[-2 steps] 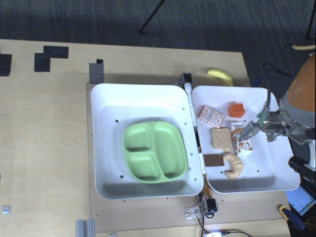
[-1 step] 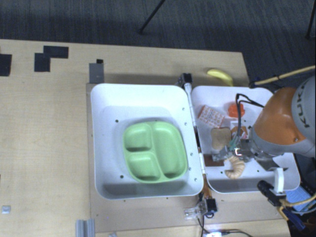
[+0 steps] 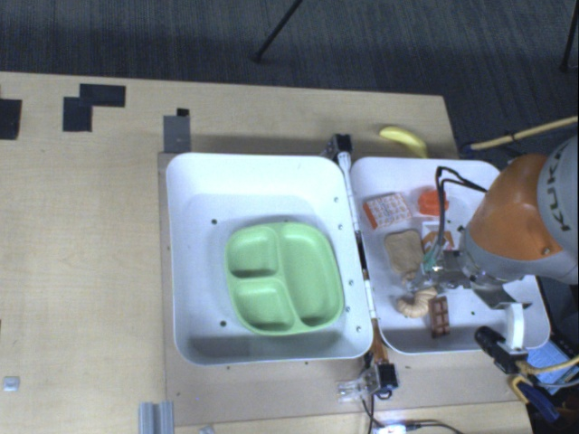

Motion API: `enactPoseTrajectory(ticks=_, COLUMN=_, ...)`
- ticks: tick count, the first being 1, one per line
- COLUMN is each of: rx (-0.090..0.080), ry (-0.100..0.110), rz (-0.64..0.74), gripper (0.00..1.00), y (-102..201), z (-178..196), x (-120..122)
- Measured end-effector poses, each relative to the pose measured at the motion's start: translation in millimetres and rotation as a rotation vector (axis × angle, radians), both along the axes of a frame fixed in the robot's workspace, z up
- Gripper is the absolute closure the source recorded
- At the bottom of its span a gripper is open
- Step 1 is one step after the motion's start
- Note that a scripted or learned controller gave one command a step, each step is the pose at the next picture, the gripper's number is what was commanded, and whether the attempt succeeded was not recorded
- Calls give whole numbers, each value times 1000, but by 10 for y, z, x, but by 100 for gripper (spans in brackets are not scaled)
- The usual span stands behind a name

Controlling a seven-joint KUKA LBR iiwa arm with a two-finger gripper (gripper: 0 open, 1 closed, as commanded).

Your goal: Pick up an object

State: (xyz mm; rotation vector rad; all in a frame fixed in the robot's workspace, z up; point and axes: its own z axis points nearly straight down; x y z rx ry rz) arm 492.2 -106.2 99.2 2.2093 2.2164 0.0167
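My gripper (image 3: 427, 271) is down inside the right bin (image 3: 470, 328), reaching in from the right. It hovers over or touches the lower edge of a tan flat object (image 3: 403, 247). Just below it lie a small beige lumpy item (image 3: 412, 307) and a brown bar (image 3: 439, 316). A red and white packet (image 3: 387, 209) and an orange item (image 3: 430, 202) sit in the bin's far part. The arm's orange band (image 3: 508, 213) covers the bin's right side. Nothing is clearly seen held.
The left bin (image 3: 194, 242) holds a green divided plate (image 3: 284, 277). A yellow banana-like item (image 3: 403, 138) lies on the bench behind the right bin. Black patches (image 3: 90, 105) mark the bench at far left.
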Motion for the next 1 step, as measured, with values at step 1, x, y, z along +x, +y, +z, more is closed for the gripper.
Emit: enactPoseTrajectory(ticks=1, rx=2, ry=13, rz=1, gripper=100, y=564, z=856, x=-44)
